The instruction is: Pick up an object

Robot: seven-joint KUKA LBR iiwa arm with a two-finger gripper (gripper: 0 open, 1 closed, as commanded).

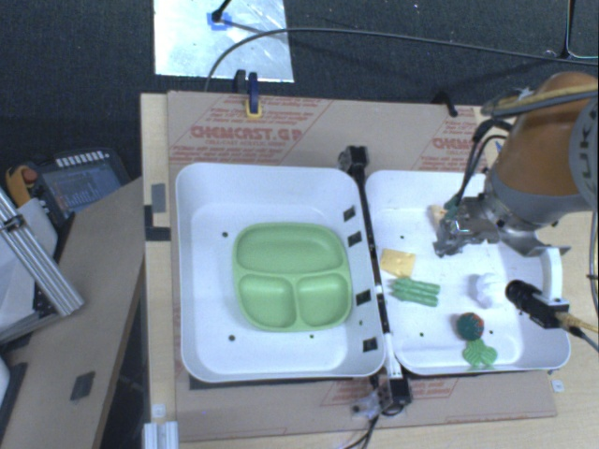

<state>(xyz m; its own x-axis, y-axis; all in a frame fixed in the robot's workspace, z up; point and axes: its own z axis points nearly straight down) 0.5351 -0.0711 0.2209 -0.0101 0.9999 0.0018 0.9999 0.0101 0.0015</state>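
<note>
- Nearest my camera, at the front of the right bin point(552, 349), lie a green leaf-shaped piece point(479, 354) and, just behind it, a round dark red-and-green toy point(469, 325).
- Further back I see a green bean-like stick point(415, 293), a yellow wedge point(398, 263) just behind it, and a small white lump point(484, 288) to the right.
- Left bin point(201, 195) bears a green divided tray point(286, 276).
- My gripper point(449, 238) hangs low over the back of the right bin, by a pale yellow bit point(436, 213); whether it is open or closed I cannot tell, and I see nothing between its tips.
- I judge this the approach step, nothing lifted yet.
- Next I would need to settle over one piece, likely the yellow wedge or the pale bit, descend squarely and close on it.
</note>
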